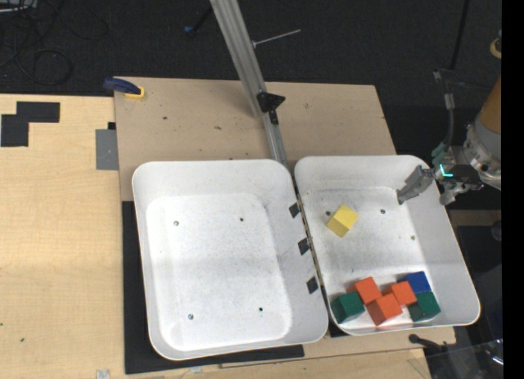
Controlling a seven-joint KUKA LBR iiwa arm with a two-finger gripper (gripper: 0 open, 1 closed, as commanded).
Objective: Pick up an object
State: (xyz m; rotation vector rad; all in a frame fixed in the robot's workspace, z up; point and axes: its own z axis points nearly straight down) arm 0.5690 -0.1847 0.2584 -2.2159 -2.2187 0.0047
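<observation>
The arm enters at the right edge of the worktop and is mostly cut off there, so only a slice of its grey body and orange band shows; the end effector point(430, 179) hangs over the right rim of the right bin point(385, 166), and its two dark fingers stand apart with nothing between them, one point(412, 185) angled down toward the bin floor and the other less clear against the dark background. The worktop is pale wood, with a lighter panel bearing black patches toward its left edge and a blue-and-yellow clamp point(124, 87) near the far left corner of the brown board. Beyond the far edge the room is dark, with cables that are hard to make out. A slanted aluminium rail point(241, 50) rises from between the two bins toward the far edge. The left bin point(155, 181) sits just beside the right one, their walls touching along the middle. In the right bin a yellow block point(342, 220) lies alone near the centre, well apart from the end effector and with bare floor all around it. Toward the near right corner of that bin a cluster crowds together: orange blocks point(381, 297), a blue block point(418, 281) and green blocks point(350, 307), touching one another and close to the near wall.
</observation>
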